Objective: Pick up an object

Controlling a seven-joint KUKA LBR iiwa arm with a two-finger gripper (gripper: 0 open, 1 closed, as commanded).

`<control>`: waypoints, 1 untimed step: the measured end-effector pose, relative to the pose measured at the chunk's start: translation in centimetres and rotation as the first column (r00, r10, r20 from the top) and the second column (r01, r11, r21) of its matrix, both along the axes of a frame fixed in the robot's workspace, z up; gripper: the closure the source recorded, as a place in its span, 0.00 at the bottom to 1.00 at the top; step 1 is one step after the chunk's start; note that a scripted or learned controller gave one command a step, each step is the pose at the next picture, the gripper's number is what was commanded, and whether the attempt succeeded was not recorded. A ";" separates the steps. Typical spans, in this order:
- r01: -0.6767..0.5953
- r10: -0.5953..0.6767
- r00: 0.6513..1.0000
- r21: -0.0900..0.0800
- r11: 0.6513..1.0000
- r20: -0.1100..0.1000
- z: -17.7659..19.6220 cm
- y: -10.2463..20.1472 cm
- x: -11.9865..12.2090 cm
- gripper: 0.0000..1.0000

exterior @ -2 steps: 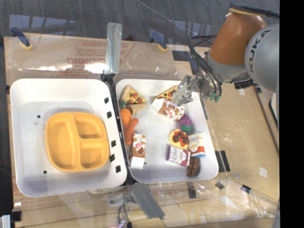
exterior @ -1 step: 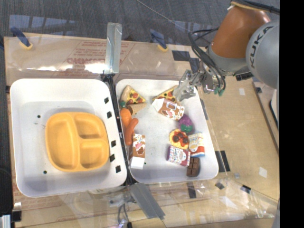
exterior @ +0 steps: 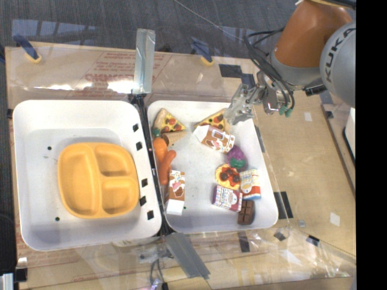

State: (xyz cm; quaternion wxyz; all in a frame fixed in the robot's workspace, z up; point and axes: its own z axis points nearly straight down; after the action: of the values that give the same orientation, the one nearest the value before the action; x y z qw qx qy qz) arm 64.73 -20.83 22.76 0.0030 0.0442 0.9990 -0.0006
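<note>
My gripper (exterior: 237, 113) hangs over the far right corner of the right bin (exterior: 266, 186), open, with nothing between its fingers. Just left of it lies a small pizza wedge (exterior: 211, 121), and below that a white and brown carton (exterior: 218, 139). The same bin holds several more toy foods: a pizza slice (exterior: 168, 123), an orange carrot (exterior: 161, 156), purple grapes (exterior: 236, 156), a round tart (exterior: 227, 174), a small can (exterior: 249, 183), a pink carton (exterior: 227, 197), a chocolate bar (exterior: 245, 211) and a brown milk carton (exterior: 176, 185).
The left bin (exterior: 30, 125) holds a yellow divided plate (exterior: 98, 179). A white cube (exterior: 175, 208) sits at the right bin's near left corner. Cables (exterior: 266, 59) hang by the wrist. Bare bench (exterior: 302, 162) lies to the right of the bins.
</note>
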 end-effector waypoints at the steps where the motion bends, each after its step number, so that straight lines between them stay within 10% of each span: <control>1: -0.267 0.267 0.964 -0.001 0.964 0.000 0.5 0.0 -0.2 1.00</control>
State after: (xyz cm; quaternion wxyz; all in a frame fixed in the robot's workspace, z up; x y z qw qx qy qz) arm 64.49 -20.84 23.22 0.0030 -0.0906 0.9959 -0.0009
